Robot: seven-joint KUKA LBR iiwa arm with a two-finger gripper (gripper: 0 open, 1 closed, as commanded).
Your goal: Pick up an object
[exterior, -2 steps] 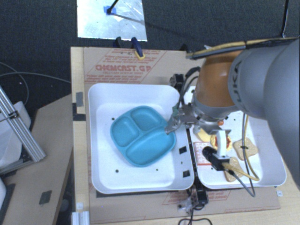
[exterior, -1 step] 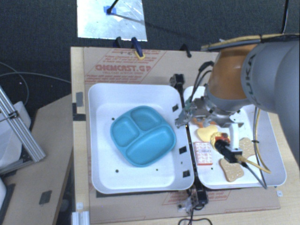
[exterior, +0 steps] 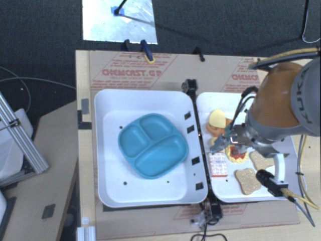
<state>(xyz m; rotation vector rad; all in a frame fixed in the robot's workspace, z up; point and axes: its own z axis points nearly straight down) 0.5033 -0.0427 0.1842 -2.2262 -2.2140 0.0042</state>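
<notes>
Clearly low, the gripper (exterior: 224, 142) hangs in the right bin (exterior: 216, 182) among small items: a yellow piece (exterior: 217, 118), a red-and-yellow toy (exterior: 237, 154), a toast-shaped piece (exterior: 246, 179). Nothing looks lifted yet (the pick remains to do). Its tip blurs into clutter, and the arm (exterior: 281, 104) covers much of the bin.

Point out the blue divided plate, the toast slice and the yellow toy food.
blue divided plate (exterior: 153, 145): camera view, centre ridge.
toast slice (exterior: 246, 180): camera view, its middle.
yellow toy food (exterior: 217, 118): camera view, top surface.
</notes>
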